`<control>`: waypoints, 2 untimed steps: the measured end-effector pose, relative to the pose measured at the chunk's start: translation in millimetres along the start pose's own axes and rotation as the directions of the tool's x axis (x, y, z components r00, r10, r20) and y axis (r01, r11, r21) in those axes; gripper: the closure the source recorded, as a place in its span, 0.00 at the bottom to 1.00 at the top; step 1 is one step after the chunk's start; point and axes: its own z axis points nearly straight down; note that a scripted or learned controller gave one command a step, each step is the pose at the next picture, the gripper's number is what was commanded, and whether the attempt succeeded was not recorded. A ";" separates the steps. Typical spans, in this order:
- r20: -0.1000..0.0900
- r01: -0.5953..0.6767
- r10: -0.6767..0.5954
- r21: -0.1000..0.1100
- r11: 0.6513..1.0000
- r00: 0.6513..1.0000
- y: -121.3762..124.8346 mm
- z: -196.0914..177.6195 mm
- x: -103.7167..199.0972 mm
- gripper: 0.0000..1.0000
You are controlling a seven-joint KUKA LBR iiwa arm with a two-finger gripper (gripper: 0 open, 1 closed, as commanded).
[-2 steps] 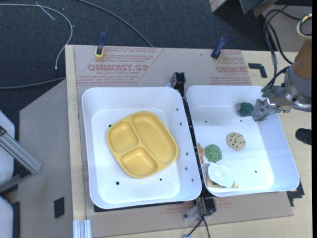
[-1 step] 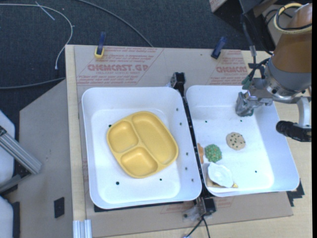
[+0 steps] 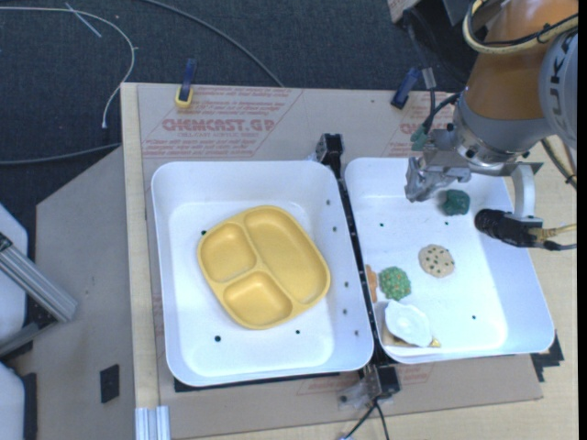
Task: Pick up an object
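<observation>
- A dark green object lies in the right bin, just right of the gripper, apparently the nearest candidate.
- Whether the claw stands apart or together cannot be told.
- Below the claw: cookie, broccoli piece, white piece.
- Bare floor around the target; the bin's far rim is close.

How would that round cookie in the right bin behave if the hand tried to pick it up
The cookie looks flat and disc-shaped, lying on the right bin floor, so it probably won't roll. Its low profile may make gripping the edges hard, and it could slide on the smooth white surface. It looks small, so likely light.
</observation>
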 end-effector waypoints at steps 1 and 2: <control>-0.001 0.000 0.000 0.005 1.000 1.000 12.1 16.8 51.5 1.00; -0.001 0.001 -0.001 0.000 1.000 1.000 27.5 10.2 102.2 1.00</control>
